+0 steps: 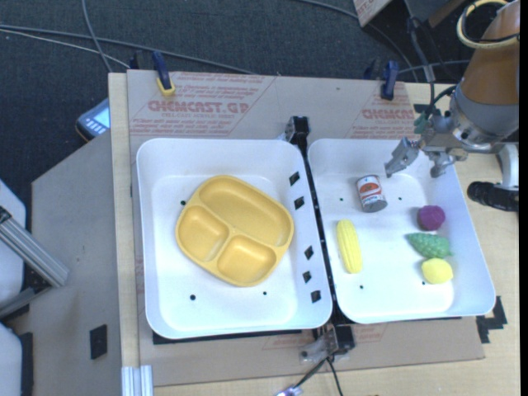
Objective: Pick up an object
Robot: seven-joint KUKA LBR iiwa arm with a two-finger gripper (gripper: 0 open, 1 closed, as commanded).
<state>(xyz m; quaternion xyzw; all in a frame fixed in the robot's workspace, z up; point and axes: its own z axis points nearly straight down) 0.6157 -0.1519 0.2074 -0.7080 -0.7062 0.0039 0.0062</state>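
Gripper (421, 160) above right bin's (474, 258) far edge, fingers apart, gripping nothing; can (371, 194) just left of it.

Robotics lab — clamped board (272, 97), loose cables (107, 48).

Bare floor lies open along the right bin's (346, 304) near edge and centre. Can (371, 194), corn (350, 246), purple fruit (430, 217), green piece (429, 243) and lemon (436, 271) crowd its right side.
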